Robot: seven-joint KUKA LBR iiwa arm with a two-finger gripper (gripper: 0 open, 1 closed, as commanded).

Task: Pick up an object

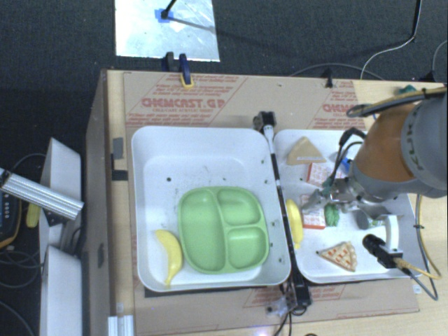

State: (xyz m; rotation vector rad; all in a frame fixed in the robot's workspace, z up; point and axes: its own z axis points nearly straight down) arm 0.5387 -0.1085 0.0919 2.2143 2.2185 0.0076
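My gripper (pixel 323 200) hangs low over the middle of the right bin (pixel 392 275), below the arm's orange band (pixel 381 149). Right under it lie a small green toy (pixel 332 215) and a red-and-white packet (pixel 313 220); I cannot tell whether it touches either. A tan sandwich wedge (pixel 305 151) lies at the bin's back left, with another red-and-white packet (pixel 318 173) beside it. A pizza slice (pixel 340 255) lies at the front. A yellow piece (pixel 295 222) rests against the bin's left wall.
The left bin (pixel 150 145) holds a green divided plate (pixel 222 228) and a yellow banana (pixel 170 254) at its front left. A black divider clip (pixel 266 122) sits between the bins. Cables run along the right side.
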